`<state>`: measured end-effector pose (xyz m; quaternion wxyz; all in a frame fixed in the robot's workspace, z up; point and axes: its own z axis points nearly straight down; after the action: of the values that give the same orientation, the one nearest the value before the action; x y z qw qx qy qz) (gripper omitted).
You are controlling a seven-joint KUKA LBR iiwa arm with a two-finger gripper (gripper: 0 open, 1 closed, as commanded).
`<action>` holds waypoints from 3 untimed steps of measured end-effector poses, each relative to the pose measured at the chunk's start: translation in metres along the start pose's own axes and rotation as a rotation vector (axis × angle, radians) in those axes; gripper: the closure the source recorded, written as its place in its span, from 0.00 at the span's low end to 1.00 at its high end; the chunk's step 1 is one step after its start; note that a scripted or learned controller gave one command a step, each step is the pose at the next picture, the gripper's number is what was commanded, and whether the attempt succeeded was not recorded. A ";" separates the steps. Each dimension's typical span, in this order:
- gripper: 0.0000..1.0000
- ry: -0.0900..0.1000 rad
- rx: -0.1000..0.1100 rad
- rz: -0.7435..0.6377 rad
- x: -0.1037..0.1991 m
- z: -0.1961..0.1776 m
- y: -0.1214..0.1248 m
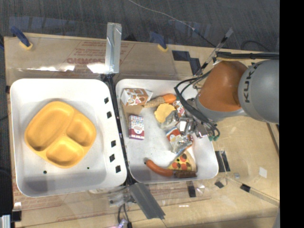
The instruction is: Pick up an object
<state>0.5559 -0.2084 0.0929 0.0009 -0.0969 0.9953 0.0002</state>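
Toy foods (164, 112) in right bin (142, 172)

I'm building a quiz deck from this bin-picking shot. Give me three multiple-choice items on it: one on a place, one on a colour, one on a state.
1. Where does the yellow tray lie?
A. in the left bin
B. in the right bin
C. on the bench outside the bins

2. What colour is the band above the arm's wrist?
A. blue
B. orange
C. green

3. How does the hot dog lie?
A. standing on end
B. hanging from the gripper
C. flat on the bin floor by the near wall

Answers:
1 A: the tray rests alone in the left bin.
2 B: the band shows orange against the grey arm.
3 C: it lies flat in the right bin, beside the pizza slice, apart from the gripper.
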 end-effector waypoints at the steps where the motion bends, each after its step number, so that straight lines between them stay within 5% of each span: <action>1: 0.00 -0.002 0.002 -0.029 -0.013 0.000 0.014; 3: 0.00 0.001 -0.001 -0.167 -0.003 0.000 0.006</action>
<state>0.5576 -0.2022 0.0928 0.0005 -0.1795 0.9838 0.0004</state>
